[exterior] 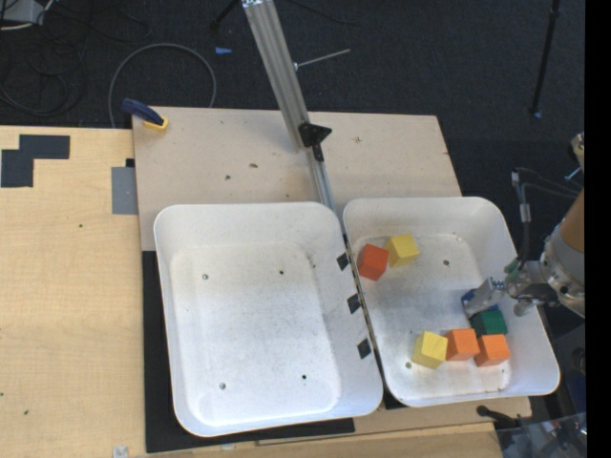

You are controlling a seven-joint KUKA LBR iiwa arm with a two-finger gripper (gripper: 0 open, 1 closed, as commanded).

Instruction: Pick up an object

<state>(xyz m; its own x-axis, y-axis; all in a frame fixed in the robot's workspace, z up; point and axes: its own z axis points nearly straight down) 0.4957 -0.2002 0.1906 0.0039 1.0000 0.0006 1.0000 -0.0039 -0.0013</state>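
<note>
Nothing is picked yet, as far as I can judge. The pincer [496, 294] sits low at the right edge of the right bin [449, 208], reaching in from the frame's right; I can't tell if it is released or clenched, the tip is too small and cluttered to read. Something blue [474, 300] shows just at the tip, but whether that is an object or part of the tool I can't say, so no grasp is confirmed. All candidates lie in the right bin: a red cube [372, 261] touching a yellow cube [404, 248] in its upper left, and a cluster at lower right of a second yellow cube [430, 348], an orange cube [463, 343], another orange cube [493, 350] and a green cube [493, 322] just above it. The green cube is closest to the pincer, just below it, so that looks like the likely target. All cubes appear to rest on the bin floor. The left bin [191, 227] holds no cubes. Left to do, in my reading: close on one cube, lift it clear of the bin. Risk: the lower-right cubes are packed tight against each other and near the bin wall, little room for a clean grip.
</note>
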